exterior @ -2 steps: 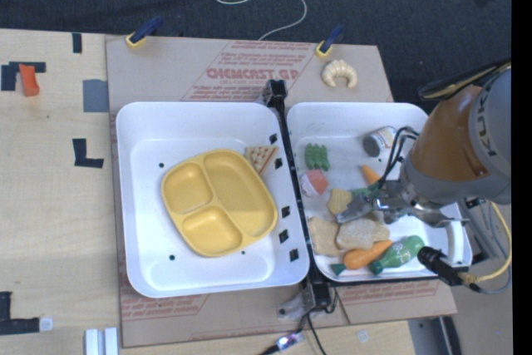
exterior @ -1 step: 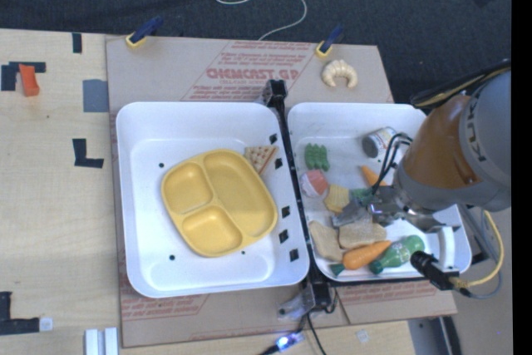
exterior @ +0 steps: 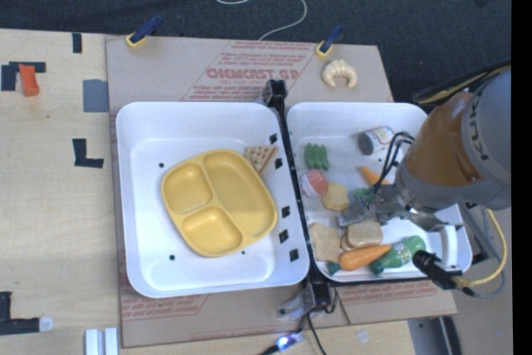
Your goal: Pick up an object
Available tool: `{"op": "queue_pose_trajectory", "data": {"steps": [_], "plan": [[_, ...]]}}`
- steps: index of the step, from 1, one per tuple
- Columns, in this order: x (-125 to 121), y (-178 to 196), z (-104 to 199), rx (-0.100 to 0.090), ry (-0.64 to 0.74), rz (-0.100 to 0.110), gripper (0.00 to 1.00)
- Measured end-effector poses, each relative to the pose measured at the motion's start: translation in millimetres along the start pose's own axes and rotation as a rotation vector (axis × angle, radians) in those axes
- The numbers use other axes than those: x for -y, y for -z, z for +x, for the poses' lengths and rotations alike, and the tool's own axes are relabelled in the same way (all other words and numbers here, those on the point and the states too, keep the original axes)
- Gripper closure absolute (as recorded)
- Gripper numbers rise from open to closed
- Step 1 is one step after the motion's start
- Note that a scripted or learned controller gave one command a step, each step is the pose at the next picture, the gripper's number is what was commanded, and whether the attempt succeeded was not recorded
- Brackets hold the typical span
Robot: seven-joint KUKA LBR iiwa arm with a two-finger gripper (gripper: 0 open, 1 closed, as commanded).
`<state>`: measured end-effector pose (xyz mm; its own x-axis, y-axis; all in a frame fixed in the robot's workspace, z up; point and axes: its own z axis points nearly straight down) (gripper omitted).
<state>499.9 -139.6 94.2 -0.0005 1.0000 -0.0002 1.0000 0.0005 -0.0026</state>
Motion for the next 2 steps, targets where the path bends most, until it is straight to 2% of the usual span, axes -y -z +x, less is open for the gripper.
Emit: {"op": "queue_pose_trajectory", "data": {"steps": [1, 2], "plan": [[-1, 63, 0, 0.000, 0.000, -0.005, 1.00], [8, 114, 2, 0.001, 0.001, -0.005, 1.00]]}}
